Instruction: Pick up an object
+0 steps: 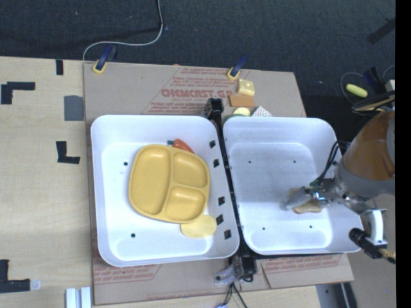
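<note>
1. Yellow divided plate (170,183) sits in the left bin (109,140), a pale yellow piece (199,226) touching its lower edge.
2. Gripper (300,201) is low in the right bin (282,133), fingers clenched on a tan object (310,205).

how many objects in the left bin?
3. A yellow divided plate mid-bin, a pale yellow piece at the plate's lower right edge, and an orange-red item peeking out behind the plate's top edge. The plate may hide more.
</note>
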Robot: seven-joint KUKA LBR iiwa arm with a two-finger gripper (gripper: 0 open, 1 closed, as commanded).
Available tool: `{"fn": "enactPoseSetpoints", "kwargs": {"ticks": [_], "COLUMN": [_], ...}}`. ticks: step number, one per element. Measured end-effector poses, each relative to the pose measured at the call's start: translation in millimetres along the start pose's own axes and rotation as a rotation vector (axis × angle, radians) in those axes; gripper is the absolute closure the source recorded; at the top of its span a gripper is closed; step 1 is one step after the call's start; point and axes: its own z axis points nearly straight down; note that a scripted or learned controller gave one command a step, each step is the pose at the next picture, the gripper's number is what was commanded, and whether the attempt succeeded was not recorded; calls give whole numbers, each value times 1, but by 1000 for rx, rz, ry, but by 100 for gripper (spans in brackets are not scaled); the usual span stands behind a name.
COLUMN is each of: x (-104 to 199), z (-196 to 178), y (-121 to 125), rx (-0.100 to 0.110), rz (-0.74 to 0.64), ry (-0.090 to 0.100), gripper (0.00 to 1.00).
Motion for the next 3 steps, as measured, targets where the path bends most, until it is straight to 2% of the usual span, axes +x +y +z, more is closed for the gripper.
{"fn": "enactPoseSetpoints", "kwargs": {"ticks": [1, 2, 3], "x": [75, 73, 34], "z": [1, -10, -6], "y": [80, 79, 86], "rx": [3, 0, 18], "rz": [-7, -4, 2], "ry": [4, 7, 10], "gripper": [0, 100, 100]}}
